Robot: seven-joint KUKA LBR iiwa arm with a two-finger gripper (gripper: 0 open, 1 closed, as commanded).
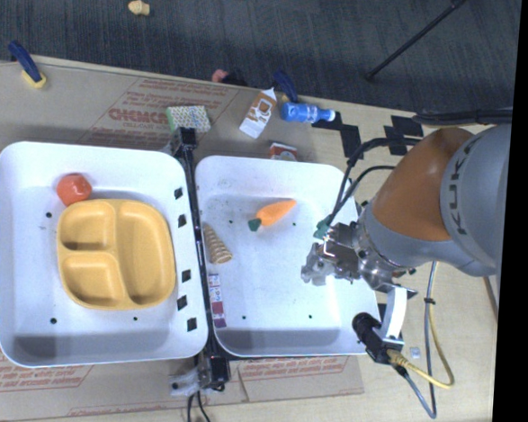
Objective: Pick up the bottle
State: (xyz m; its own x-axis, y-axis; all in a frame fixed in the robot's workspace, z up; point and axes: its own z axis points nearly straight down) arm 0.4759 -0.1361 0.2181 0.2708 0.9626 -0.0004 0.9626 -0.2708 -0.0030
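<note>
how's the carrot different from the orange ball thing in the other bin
The carrot is long and tapered with a green tip; the ball is round and plain red-orange. The carrot lies in the right bin out in the open; the ball sits in the left bin against the yellow tray. Both are orange-toned.

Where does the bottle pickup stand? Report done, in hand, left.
Done: nothing visible yet; the blue bottle lies on the bench behind the bins, untouched. In hand: the gripper sits low over the right bin, near its right wall, apart from the carrot; no object is seen between its fingers. Left: reaching the bottle, gripping it and lifting it.
</note>
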